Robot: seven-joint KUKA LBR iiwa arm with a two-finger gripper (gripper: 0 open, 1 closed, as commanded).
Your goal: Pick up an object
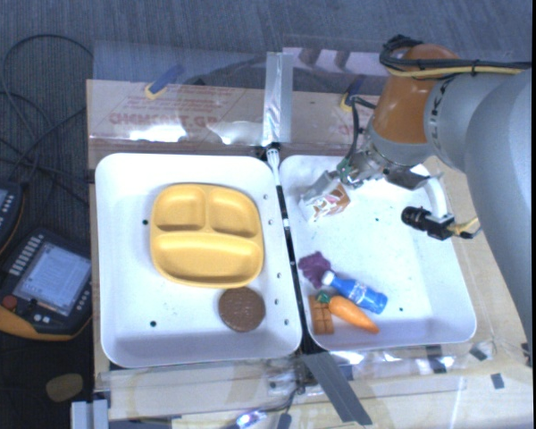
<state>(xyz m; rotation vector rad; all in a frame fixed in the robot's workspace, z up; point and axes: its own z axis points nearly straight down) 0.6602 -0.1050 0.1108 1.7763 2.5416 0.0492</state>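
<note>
My gripper point(332, 186) reaches down into the back left corner of the right bin point(429, 284). Its tip is right at a small crumpled packet point(329, 205), brown, orange and white, which lies on the bin floor or just under the gripper; contact cannot be judged. Toward the bin's front left lie a purple lump point(314, 266), a blue bottle with a white cap point(359, 292), an orange carrot point(354, 314) and a small brown-orange block point(321, 316), close together.
The left bin point(125, 266) holds a yellow divided plate point(207, 234) and a brown round disc point(242, 310). A black fitting with a cable point(429, 221) hangs off the arm over the right bin. The divider wall point(286, 239) runs between the bins.
</note>
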